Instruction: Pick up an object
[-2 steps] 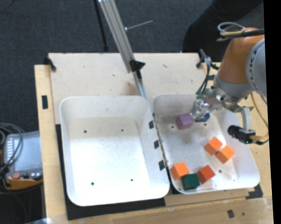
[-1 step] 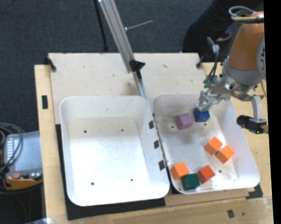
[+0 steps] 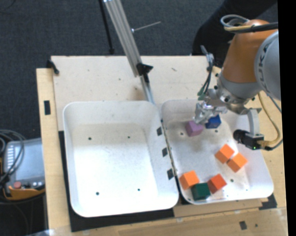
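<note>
While tool (image 3: 205, 113) hovers, purple block (image 3: 193, 128) sits skewed, no long axis.

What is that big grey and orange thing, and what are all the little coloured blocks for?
That is a robot arm, grey with an orange band, reaching in from the right. One camera fixed above the bench looks down on it at a slant. At the arm's tip is a metal two-finger gripper, its hand for grabbing. Its job is to pick something up.

On the bench sit two shallow white bins. The left white bin has no blocks. The right white bin holds small blocks: a purple block and a blue block right under the gripper, four orange blocks such as one at, and a dark green block. I cannot tell whether it holds anything yet.
</note>
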Controlling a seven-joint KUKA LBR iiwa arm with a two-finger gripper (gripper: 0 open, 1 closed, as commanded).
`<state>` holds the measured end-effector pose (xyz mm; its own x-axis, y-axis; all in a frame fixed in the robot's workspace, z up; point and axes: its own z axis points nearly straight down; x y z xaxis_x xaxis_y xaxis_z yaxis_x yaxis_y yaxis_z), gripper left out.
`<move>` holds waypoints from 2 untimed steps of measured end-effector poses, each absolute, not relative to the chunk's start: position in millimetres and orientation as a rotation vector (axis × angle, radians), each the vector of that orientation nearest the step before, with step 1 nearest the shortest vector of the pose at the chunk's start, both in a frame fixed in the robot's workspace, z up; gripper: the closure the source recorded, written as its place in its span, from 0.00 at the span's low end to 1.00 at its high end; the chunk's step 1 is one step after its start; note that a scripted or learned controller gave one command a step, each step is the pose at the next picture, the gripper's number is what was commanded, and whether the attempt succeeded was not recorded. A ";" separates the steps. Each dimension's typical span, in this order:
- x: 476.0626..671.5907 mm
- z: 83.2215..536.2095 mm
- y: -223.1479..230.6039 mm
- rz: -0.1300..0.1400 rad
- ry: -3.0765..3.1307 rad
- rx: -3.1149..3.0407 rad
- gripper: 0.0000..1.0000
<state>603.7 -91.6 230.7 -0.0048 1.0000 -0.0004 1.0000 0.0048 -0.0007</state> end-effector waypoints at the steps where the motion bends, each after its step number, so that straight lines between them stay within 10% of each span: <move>1: 586.1 224.4 -48.5 0.001 -2.227 -2.215 1.00; 2: 577.2 218.8 3.6 -0.001 -2.228 -2.213 1.00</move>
<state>577.2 3.6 218.8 -0.0066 1.0000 0.0012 1.0000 0.0066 -0.0006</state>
